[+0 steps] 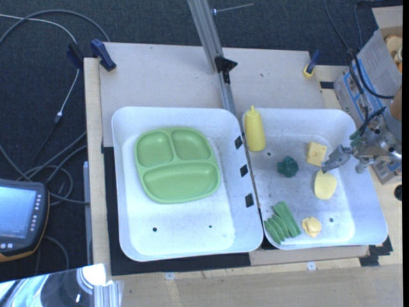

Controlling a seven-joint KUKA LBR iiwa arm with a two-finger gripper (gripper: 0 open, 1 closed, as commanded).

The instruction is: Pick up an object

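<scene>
Far left of the pincer, a green divided plate point(177, 172) lies in the left bin point(128, 235). Nearer, a mustard bottle point(254, 129), green broccoli piece point(287, 166) and cheese wedge point(316, 153) lie. Beside the lemon point(324, 185), the pincer point(333, 162) hovers; its opening I cannot tell.

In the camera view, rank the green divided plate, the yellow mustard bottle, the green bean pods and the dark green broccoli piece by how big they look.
Largest to smallest:
1. green divided plate
2. yellow mustard bottle and green bean pods, too alike to separate
3. dark green broccoli piece
</scene>
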